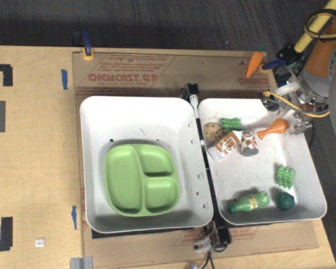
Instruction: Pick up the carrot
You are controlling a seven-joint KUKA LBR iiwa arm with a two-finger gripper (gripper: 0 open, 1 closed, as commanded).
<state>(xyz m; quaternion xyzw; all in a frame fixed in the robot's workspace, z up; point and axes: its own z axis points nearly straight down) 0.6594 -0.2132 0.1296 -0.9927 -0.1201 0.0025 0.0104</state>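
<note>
Nearest me, along the front edge of the right bin (316, 206), a green bottle (250, 202) lies on its side, with a dark green round piece (285, 200) just to its right and a lighter green bumpy piece (285, 176) a little further back. In the left bin (95, 128) sits a green divided plate (141, 177) with three compartments, taking up the near middle of that bin.

Further back in the right bin, a small printed carton (228, 144) and a small can (247, 143) stand close together near the dividing wall, with a brown speckled round thing (213, 130) and a green leafy piece (231, 123) just behind them.

The carrot (273, 129) lies at the far right of that bin, orange, its thick end toward the claw (297, 125). The claw is right at that end of the carrot, but from here I cannot tell whether it is closed on it or merely beside it.

Beyond the bins, on the cardboard sheet (123, 74) covering the bench (33, 150), another small orange carrot-like piece (254, 64) rests near the back right corner, and a blue clamp (87, 43) grips the sheet's far left edge.
</note>
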